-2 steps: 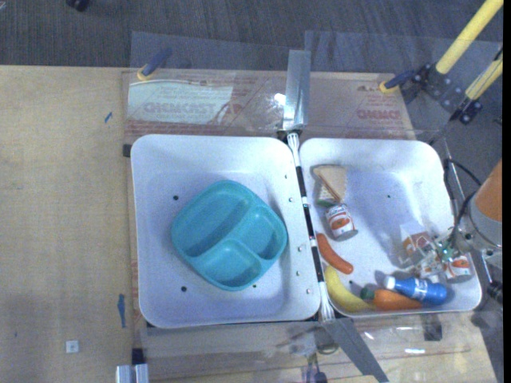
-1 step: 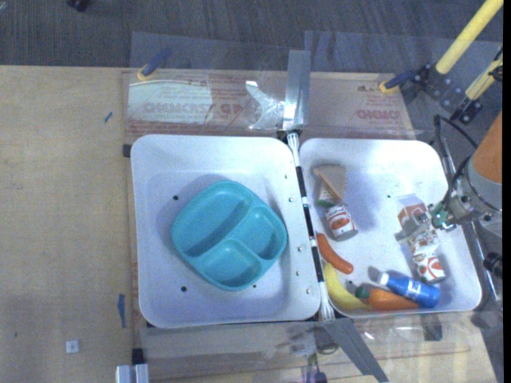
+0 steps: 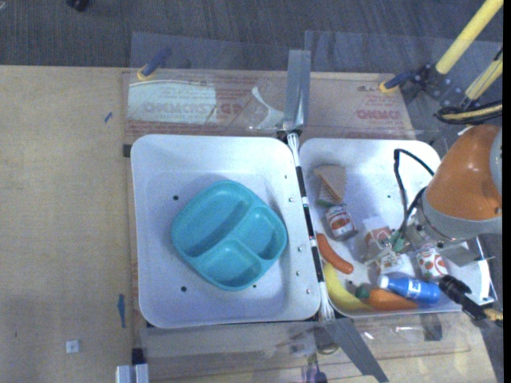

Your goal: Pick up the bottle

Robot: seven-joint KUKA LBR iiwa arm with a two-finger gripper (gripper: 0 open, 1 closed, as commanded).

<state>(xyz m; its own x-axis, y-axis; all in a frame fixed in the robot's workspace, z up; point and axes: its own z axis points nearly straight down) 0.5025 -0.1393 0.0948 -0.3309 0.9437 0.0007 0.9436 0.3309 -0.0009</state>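
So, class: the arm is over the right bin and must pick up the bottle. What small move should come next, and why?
Probably a short shift toward the view's bottom: the gripper sits just above the blue bottle, which lies on its side by the carrot at the right bin's near edge.

Blue bottle [image 3: 410, 287] lies flat in right bin [image 3: 363, 154], touching carrot [image 3: 390, 298]; end effector [image 3: 397, 250] poised just above it.
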